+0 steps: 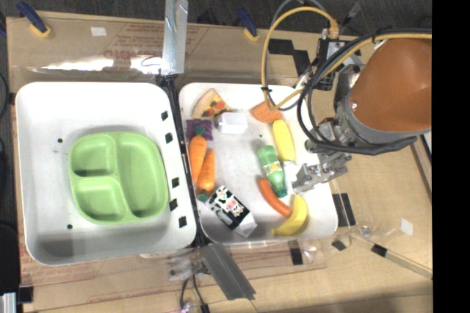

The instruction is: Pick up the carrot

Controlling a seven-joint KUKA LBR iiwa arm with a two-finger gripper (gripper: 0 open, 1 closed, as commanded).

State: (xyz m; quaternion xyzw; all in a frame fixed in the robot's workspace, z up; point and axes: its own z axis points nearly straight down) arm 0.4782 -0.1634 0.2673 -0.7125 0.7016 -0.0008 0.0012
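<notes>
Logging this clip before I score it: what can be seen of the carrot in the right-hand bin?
Two orange, tapered pieces make up the carrot, lying side by side and touching along the left wall of the right bin. They look like smooth plastic. A purple item sits at the upper end and a black-and-white carton near the lower end. The gripper is across the bin, apart from it.

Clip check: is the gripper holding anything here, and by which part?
Nothing is visibly held. The gripper sits over the right bin's right edge, apart from the carrot.
</notes>
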